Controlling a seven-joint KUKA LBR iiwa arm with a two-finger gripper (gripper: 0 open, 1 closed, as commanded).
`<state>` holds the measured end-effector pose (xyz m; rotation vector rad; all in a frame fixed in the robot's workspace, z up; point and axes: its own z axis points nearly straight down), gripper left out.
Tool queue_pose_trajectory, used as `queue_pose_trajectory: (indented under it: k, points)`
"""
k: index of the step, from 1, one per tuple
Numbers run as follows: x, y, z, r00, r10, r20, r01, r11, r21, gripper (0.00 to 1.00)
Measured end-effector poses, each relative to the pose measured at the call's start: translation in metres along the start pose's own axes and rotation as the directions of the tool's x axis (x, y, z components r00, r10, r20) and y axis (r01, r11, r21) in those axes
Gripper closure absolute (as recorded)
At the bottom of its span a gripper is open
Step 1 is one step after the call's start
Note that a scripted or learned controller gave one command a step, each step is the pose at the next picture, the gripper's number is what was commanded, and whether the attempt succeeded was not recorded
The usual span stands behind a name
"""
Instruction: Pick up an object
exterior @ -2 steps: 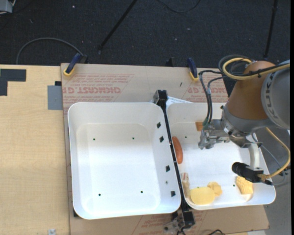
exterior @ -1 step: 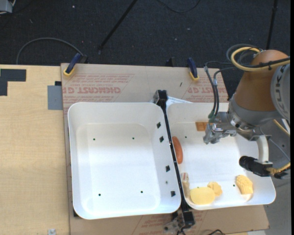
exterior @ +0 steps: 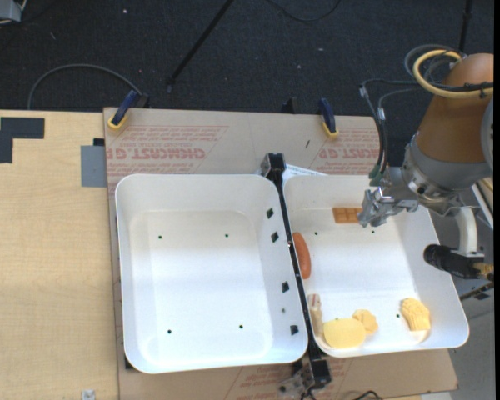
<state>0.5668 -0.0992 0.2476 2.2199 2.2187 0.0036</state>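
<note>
My gripper (exterior: 372,215) hangs over the back of the right bin (exterior: 446,315), its tip just right of a small orange-brown block (exterior: 345,216) that lies on the bin floor. Nothing shows between its fingers. An orange sausage-shaped piece (exterior: 302,255) rests against the bin's left wall. Along the front edge lie a pale stick (exterior: 316,312), a round yellow piece (exterior: 343,333), a small yellow lump (exterior: 366,319) and a yellow corn cob (exterior: 415,313).
The left bin (exterior: 133,257) stands beside the right one, with a black divider rail (exterior: 285,257) between them. Both sit on a cardboard sheet (exterior: 200,144) held by clamps at the back. A wooden bench top (exterior: 42,265) spreads to the left.
</note>
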Motion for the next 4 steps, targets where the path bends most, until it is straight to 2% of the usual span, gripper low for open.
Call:
queue_pose_trajectory:
  k: [2,4]
  points:
    - [0.091,-0.017,0.007,1.0,-0.003,-0.001,0.003,1.0,0.005,1.0]
    - [0.18,-0.047,0.028,1.0,-0.003,-0.001,0.003,1.0,0.006,1.0]
